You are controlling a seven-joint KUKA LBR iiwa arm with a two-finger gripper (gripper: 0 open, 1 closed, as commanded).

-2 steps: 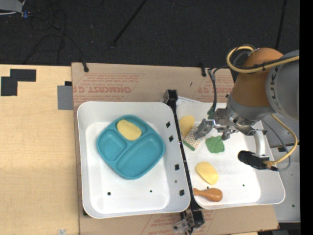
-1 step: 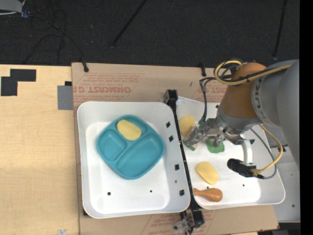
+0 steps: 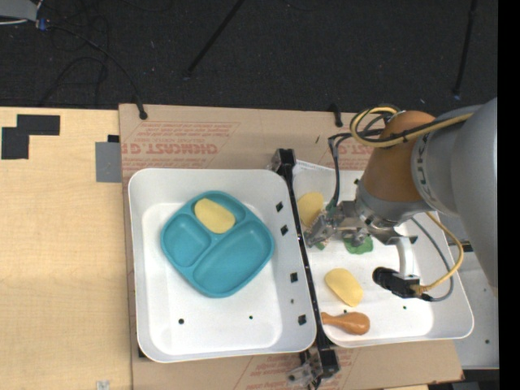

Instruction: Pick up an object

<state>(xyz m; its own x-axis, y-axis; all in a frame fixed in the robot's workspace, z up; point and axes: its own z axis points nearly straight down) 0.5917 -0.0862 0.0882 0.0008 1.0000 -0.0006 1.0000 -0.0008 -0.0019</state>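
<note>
Down in the right bin (image 3: 443, 319), the gripper (image 3: 331, 227) hangs low near the divider, and from here I cannot tell how it is set. A yellow piece (image 3: 309, 207) lies just beside it at about ten o'clock, close against it. A green piece (image 3: 358, 244) sits at four o'clock, partly under the wrist. Another yellow lump (image 3: 344, 286) lies at six o'clock, apart, with a brown drumstick (image 3: 348, 322) below it. The left bin (image 3: 154, 315) holds a teal divided plate (image 3: 215, 254) bearing a yellow piece (image 3: 214, 214).
</note>
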